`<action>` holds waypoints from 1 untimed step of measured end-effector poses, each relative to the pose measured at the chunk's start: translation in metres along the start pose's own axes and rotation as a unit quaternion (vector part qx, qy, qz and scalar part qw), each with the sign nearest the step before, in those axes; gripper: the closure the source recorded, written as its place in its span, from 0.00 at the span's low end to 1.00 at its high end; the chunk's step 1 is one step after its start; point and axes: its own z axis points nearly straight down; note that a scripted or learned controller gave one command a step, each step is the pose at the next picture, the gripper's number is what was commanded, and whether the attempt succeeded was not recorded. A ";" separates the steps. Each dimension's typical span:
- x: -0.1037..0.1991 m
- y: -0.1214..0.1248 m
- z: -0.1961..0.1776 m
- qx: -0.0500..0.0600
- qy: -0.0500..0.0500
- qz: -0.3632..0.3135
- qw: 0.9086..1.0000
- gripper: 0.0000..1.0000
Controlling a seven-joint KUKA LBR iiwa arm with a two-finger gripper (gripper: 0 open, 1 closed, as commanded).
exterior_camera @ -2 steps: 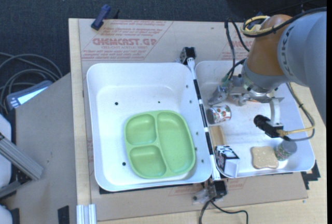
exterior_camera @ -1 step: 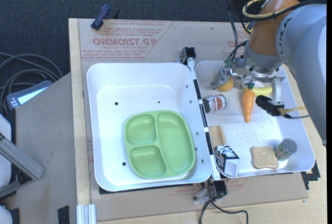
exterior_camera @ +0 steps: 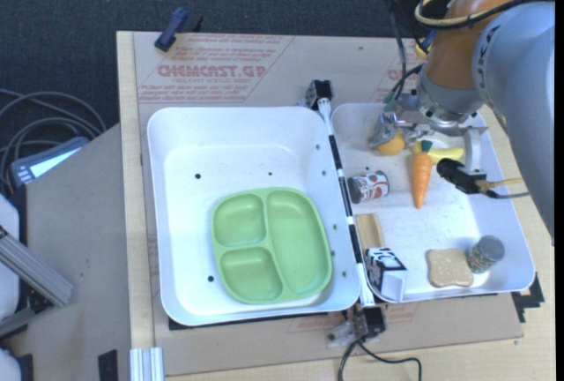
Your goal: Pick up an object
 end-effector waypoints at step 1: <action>0.082 -0.002 -0.090 0.001 0.001 0.000 1.000 1.00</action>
